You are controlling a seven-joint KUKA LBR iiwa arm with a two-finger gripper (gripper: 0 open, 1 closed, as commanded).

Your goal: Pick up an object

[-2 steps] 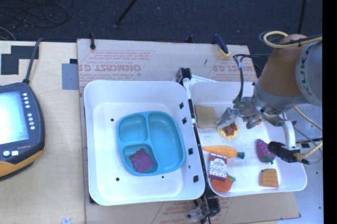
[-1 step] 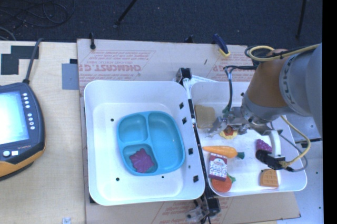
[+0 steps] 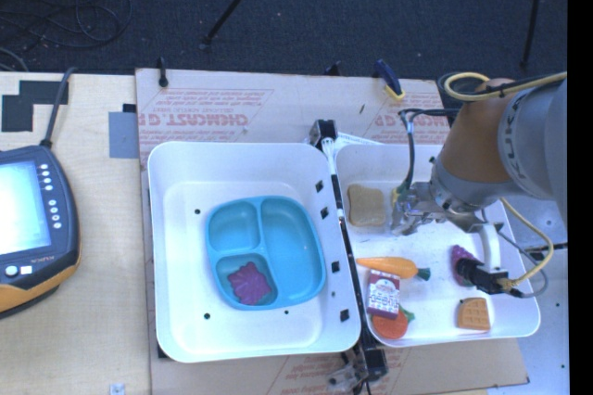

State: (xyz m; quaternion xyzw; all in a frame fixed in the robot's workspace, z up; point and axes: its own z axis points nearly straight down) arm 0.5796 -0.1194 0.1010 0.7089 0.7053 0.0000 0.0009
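End effector sits low in my right bin, just beside the bread slice, at that bin's far-left part. Whether it is apart or together I cannot tell; the metal parts blur into cable and wrist. Nothing visibly held.

Candidate object: the bread slice, lying flat against the bin floor near the divider between bins. My judgement: light, soft, likely foam or plastic play food, so it should compress a little and not slip much. Lying flat, it offers only thin edges; I would take it across its narrower width, coming straight down, with care that one side does not foul the bin wall.

Alternatives, also judged light and rigid: the carrot, long and tapered, best gripped across its thick middle; the cracker, flat and small, harder to get under.

Count, right bin:
- bread slice: 1
- carrot: 1
- red packet: 1, resting on a red round piece, tomato-like: 1
- cracker: 1
- purple item: 1, partly hidden by a black cable end, identity unclear

Count, left bin:
- blue tray, three compartments: 1
- purple lump in its near compartment: 1

Bins: 2. Pendant on bench at far left: 1.
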